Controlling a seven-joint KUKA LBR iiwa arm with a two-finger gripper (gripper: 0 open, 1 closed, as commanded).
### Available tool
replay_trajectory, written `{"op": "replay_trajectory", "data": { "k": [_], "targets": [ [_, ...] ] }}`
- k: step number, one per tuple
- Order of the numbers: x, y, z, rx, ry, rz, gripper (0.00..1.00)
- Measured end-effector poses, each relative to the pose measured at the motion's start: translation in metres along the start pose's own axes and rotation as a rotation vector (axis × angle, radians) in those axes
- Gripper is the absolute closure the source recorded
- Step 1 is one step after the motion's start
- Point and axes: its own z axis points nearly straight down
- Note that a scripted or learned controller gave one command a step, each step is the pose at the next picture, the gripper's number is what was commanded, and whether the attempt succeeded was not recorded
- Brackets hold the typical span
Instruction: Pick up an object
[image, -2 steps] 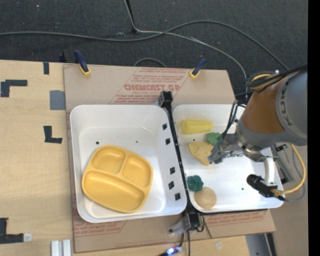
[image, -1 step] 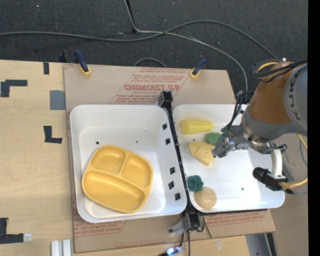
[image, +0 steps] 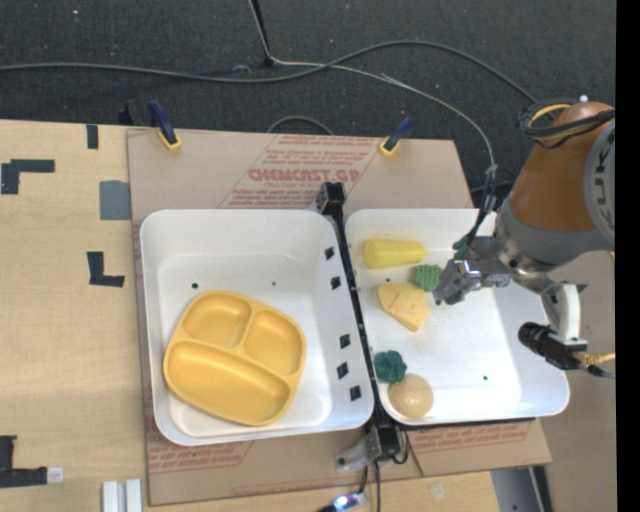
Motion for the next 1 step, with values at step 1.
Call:
{"op": "replay_trajectory", "data": {
  "k": [1],
  "targets": [
    [0.0559,-0.0063,0.0108,0.005,0.002,-0.005,1.00]
  ]
}}
